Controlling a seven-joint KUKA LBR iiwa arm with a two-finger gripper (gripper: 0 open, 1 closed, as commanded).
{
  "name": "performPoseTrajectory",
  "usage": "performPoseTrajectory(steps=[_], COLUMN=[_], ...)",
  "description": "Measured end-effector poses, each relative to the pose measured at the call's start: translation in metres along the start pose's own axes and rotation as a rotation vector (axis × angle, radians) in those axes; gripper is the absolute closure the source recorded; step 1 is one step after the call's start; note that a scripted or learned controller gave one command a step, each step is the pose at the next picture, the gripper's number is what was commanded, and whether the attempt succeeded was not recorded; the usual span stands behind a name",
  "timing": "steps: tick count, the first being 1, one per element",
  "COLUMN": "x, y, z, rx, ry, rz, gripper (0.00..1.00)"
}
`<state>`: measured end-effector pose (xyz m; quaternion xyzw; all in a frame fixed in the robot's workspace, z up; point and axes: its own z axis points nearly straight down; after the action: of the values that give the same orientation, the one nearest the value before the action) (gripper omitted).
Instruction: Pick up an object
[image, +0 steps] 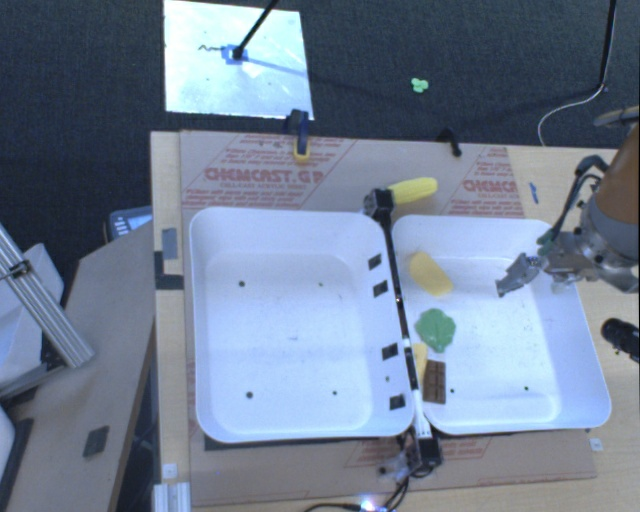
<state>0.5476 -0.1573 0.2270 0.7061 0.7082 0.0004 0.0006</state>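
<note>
Currently, step in hand: the approach; nothing is lifted yet.
Arm: it reaches in from the right, with the pincer (522, 275) over the right bin (560, 400), in its upper right part.
Pincer state: the fingers look spread apart with nothing between them, though they are small in the view.
Nearest candidate: a pale yellow block (430, 274) in the upper left of the right bin, to the pincer's left and apart from it.
Other candidates: a green piece (436, 328) lower down by the divider, and a brown bar (434, 380) below it near the bin's left wall.
Left bin (290, 330): no objects visible on its white floor.
On the tabletop: a yellow-handled tool (405, 192) lies above the bins, outside both.
Next move, as a judgement: shift left over the yellow block, descend with fingers straddling it, then close; the block lies tilted, so the wrist may need turning to suit.
</note>
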Motion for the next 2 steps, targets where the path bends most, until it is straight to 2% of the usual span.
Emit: performPoseTrajectory(steps=[1, 2], x=[0.0, -0.035], y=[0.001, -0.012], z=[-0.011, -0.164], rx=[-0.004, -0.018], ry=[-0.001, -0.008], rz=[-0.003, 0.004], gripper=[1.0, 1.0])
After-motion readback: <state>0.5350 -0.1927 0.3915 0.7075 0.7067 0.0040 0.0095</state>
